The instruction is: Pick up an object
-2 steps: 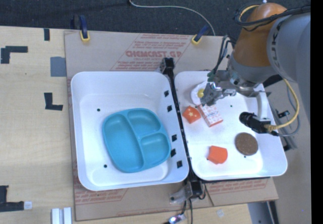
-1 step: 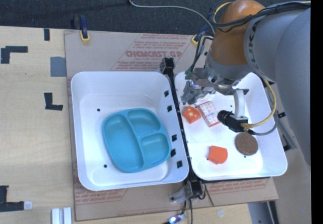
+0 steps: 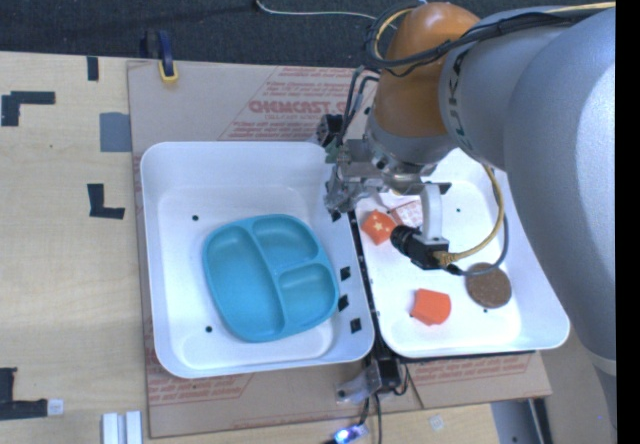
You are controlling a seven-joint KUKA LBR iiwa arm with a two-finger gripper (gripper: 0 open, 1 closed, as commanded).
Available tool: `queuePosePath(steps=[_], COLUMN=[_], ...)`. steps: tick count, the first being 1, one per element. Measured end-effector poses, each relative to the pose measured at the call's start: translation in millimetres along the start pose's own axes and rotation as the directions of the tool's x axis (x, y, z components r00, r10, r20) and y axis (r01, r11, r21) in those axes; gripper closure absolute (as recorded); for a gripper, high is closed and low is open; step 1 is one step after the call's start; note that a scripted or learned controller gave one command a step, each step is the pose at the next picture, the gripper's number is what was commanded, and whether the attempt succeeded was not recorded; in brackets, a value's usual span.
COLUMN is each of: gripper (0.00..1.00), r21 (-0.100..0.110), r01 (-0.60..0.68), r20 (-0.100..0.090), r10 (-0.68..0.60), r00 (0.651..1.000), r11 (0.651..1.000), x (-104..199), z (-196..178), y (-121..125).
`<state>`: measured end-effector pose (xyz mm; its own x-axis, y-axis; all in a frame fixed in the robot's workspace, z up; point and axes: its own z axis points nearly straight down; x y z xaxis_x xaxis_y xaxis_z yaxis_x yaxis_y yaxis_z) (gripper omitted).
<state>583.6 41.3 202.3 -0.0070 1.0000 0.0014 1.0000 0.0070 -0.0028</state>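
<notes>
My gripper (image 3: 341, 192) hangs low over the inner edge of the right bin (image 3: 540, 317), close to the wall shared by the two bins. Just right of it lies a small orange piece (image 3: 378, 226), beside a white and red packet (image 3: 402, 207) that the arm's wrist partly covers. An orange block (image 3: 431, 306) rests nearer the front of that bin, and a brown round disc (image 3: 489, 286) lies to its right. I see nothing held in the gripper.
The left bin (image 3: 165, 232) holds a blue divided plate (image 3: 270, 275). A black cable fitting (image 3: 420, 248) from the arm dangles over the right bin. The big grey arm covers the right bin's far side. Cardboard lies under both bins.
</notes>
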Motion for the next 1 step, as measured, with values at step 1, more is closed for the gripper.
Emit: queuePosePath(steps=[1], gripper=[1.00], r21=[-0.003], r01=[0.001], r20=[0.000], r10=[-0.001], r00=[1.000], r11=[1.000], x=[55.7], z=[-18.9], y=[-5.8])
